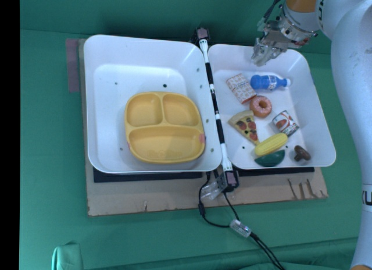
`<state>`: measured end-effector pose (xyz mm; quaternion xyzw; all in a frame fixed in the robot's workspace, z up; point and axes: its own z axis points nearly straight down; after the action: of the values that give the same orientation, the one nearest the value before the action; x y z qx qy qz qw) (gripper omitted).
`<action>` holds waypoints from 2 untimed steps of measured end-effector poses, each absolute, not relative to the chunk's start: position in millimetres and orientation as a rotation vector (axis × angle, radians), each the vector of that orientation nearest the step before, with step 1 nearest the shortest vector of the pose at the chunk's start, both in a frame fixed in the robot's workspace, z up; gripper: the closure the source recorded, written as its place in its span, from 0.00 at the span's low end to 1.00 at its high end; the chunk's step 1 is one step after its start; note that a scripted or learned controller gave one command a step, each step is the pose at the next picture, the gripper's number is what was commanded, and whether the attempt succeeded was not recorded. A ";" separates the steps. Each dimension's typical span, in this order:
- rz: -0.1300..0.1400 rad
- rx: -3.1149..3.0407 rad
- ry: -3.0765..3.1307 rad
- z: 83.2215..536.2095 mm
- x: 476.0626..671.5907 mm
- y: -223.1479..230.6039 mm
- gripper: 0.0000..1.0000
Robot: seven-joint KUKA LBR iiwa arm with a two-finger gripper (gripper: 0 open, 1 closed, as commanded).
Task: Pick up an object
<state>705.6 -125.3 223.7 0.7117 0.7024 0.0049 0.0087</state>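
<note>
My gripper [260,57] hangs over the far edge of the right bin [319,124], above and apart from the objects; nothing shows between its fingers. Below it lie a blue bottle [269,81] on its side and a checked cracker pack [239,86]. Further toward the front sit a pink-iced donut [260,106], a pizza slice [246,126], a small can [285,122], a corn cob [271,144], a green wedge [269,159] and a brown mushroom [301,154].
The left bin [104,88] holds a yellow divided plate [164,127]. A black-and-white bar [213,97] runs between the bins. Cables [232,219] trail off the cardboard base onto the green cloth at the front. The arm [349,59] comes down the right side.
</note>
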 end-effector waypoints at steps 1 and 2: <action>0.013 2.223 2.194 223.5 705.4 -125.8 0.00; 0.003 2.223 2.223 194.0 702.9 -139.8 0.00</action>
<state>702.9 -139.8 194.0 0.7070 0.7072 0.0011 -0.0011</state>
